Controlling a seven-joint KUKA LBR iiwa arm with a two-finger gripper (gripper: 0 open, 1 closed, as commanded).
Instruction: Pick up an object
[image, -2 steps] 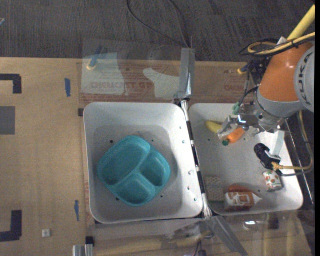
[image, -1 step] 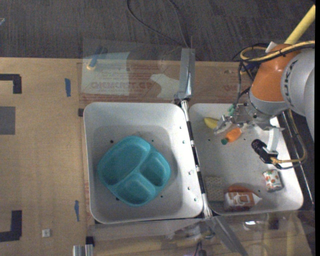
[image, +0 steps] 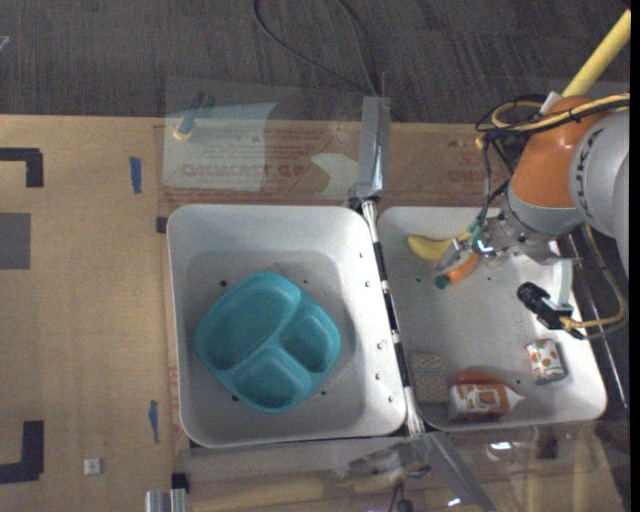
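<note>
My gripper hangs low over the back of the right bin. Right at its tip lies an orange carrot with a green end pointing front-left; whether it is gripped or only touched is unclear. A yellow banana rests just left of the gripper, near the bin's back left corner. At the front of the same bin lie an orange-and-white bottle on its side and a small white carton with red print.
The left bin holds a teal divided plate. A small grey mesh piece lies by the right bin's left wall. A metal divider runs between the bins at the back.
</note>
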